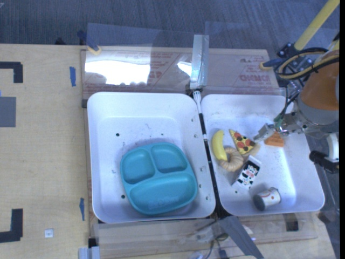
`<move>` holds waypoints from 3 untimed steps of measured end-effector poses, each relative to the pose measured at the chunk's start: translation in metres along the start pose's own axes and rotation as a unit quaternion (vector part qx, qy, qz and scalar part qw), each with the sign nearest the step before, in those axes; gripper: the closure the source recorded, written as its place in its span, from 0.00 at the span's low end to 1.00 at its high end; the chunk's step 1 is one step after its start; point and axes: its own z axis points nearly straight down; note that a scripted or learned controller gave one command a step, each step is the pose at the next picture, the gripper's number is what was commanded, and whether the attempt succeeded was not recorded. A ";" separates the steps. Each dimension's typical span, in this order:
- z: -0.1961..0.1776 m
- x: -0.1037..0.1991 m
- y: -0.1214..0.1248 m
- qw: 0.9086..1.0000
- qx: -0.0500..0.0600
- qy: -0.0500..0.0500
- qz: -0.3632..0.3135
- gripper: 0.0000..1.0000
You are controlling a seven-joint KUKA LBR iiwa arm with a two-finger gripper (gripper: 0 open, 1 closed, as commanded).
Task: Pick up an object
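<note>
The right bin (302, 196) holds a yellow banana (218, 145), a toy pizza slice (242, 142), a tan pastry (233, 161), a black-and-white patterned piece (248, 174) and a grey can (266, 197) lying on its side. A small orange object (276, 140) lies near the bin's right side. My gripper (274, 129) hangs right over that orange object, at its upper left edge, and reaches in from the right. Whether it touches the object cannot be told.
The left bin (102, 144) holds a blue divided plate (157, 178). A clear plastic wall (161, 63) stands behind both bins. Yellow and black cables (302, 58) hang at the upper right by the arm's orange band (323, 90).
</note>
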 end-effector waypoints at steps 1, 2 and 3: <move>-0.013 -0.003 0.002 1.000 -0.004 -0.005 0.000 1.00; -0.011 -0.003 0.001 1.000 -0.002 -0.004 0.001 0.00; 0.006 -0.011 -0.001 0.999 0.005 0.006 -0.054 0.00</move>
